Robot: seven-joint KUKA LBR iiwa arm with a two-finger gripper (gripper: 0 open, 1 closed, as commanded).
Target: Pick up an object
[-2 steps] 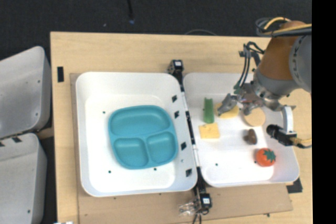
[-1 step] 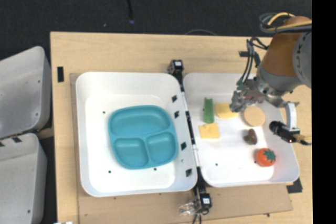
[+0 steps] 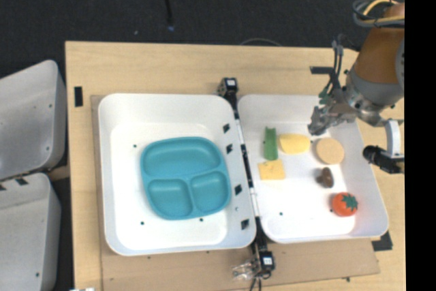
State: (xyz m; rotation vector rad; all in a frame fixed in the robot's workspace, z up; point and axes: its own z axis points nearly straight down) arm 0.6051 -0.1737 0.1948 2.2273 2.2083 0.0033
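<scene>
Nothing is picked yet. The gripper (image 3: 320, 120) hovers at the right bin's (image 3: 300, 232) one o'clock, holding nothing; the disc (image 3: 330, 150) lies nearest, at its five o'clock, untouched.

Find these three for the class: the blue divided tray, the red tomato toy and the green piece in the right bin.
blue divided tray (image 3: 178, 159): camera view, on its large upper compartment.
red tomato toy (image 3: 344, 205): camera view, on its red body.
green piece (image 3: 271, 144): camera view, mid-length.
</scene>
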